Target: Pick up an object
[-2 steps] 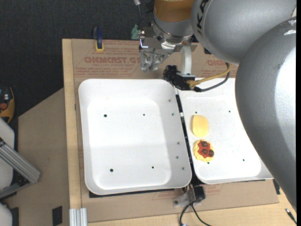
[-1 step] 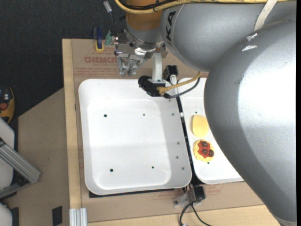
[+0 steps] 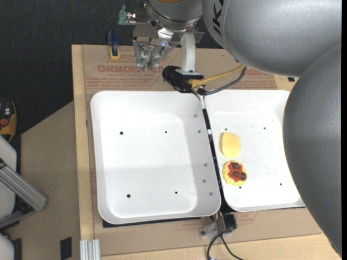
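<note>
Two small things lie in the right bin [image 3: 271, 199], close to its left wall. The upper one is a plain pale yellow oval piece [image 3: 230, 144]. Just below it sits a yellow round piece with red and dark spots on top [image 3: 235, 173]. My gripper [image 3: 148, 58] hangs high over the bench's back edge, beyond the far rim of the left bin [image 3: 108, 161], well away from both pieces. Nothing shows between its grey fingers [image 3: 142, 57].
The big grey arm covers the upper right of the view and part of the right bin. A small blue and yellow clamp [image 3: 114, 45] stands at the bench's back left. Cables and a connector [image 3: 222, 225] lie at the front edge between the bins.
</note>
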Motion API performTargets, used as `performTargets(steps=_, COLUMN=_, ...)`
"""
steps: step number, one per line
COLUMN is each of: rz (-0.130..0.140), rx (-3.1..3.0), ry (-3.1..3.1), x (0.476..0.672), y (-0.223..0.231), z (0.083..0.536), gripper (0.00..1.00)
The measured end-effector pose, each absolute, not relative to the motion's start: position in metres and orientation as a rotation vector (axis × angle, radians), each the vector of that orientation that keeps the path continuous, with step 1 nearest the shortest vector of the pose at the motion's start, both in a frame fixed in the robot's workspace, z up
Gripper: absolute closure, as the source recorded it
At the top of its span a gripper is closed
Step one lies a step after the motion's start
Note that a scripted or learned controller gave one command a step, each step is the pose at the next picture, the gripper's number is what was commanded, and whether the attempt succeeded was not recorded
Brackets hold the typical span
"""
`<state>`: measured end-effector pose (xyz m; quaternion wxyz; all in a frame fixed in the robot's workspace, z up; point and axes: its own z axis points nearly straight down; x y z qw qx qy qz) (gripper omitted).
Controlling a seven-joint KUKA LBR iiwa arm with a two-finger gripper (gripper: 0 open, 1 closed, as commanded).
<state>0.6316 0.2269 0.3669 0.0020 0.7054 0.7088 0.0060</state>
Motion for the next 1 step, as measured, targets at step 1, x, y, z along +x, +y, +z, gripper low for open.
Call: performTargets(steps=1, rz=0.001, rx=2.234, ry=2.197, x=0.6085, y=0.0657, z=0.4081, gripper=1.0)
